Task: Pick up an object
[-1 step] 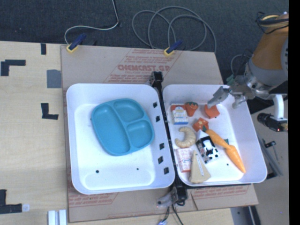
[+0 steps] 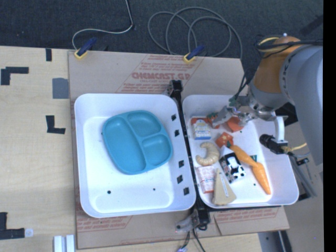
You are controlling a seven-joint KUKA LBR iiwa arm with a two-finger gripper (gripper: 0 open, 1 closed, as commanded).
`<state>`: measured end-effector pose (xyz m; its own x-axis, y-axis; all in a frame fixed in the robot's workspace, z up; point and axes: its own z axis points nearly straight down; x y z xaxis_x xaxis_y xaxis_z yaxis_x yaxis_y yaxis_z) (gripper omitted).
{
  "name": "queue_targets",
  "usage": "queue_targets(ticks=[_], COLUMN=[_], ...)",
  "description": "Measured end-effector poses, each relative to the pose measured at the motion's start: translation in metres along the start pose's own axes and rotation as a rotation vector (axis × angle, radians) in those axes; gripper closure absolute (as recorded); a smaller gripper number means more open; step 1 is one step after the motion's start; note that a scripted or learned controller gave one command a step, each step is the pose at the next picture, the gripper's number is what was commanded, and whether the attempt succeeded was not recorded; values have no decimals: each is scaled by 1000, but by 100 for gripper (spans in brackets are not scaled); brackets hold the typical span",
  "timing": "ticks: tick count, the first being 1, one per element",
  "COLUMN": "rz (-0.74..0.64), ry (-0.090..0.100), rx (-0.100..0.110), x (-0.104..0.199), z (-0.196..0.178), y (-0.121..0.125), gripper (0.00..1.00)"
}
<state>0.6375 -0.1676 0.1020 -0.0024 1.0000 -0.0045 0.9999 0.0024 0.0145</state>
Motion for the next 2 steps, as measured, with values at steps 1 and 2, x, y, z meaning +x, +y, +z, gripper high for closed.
queue_targets(ticks=[1, 2], rz=[3, 3], ry=[-12, -10], rx=[-18, -17], x=[44, 45], z=[4, -7], y=[-23, -22], gripper=[0, 100])
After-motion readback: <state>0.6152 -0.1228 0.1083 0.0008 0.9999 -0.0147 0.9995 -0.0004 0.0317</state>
